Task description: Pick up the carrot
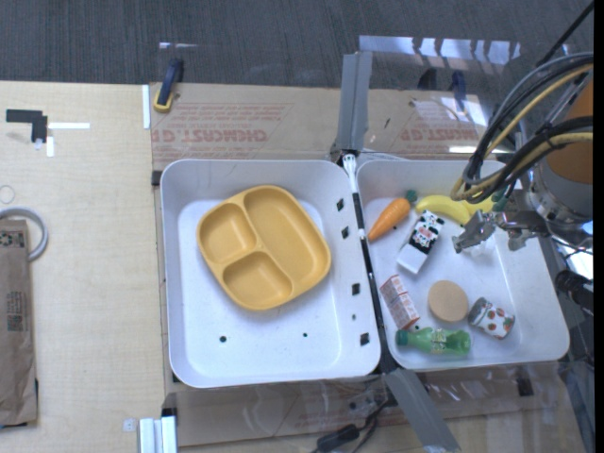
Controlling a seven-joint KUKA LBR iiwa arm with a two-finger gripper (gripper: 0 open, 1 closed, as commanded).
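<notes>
The orange carrot (389, 218) with a green tip lies at a slant in the right bin (538, 347), at its upper left corner, close to the divider. My gripper (493, 236) hangs over the upper right part of that bin, well to the right of the carrot and apart from it. Its two fingers are open and nothing is between them. A yellow banana (444, 208) and a white carton with black marks (422, 242) lie between the gripper and the carrot.
The right bin also holds a red and white carton (399, 302), a tan disc (447, 301), a green bottle (434, 341) and a small can (491, 318). A yellow divided plate (264, 246) sits in the left bin (274, 361). Cables run over the bin's upper right.
</notes>
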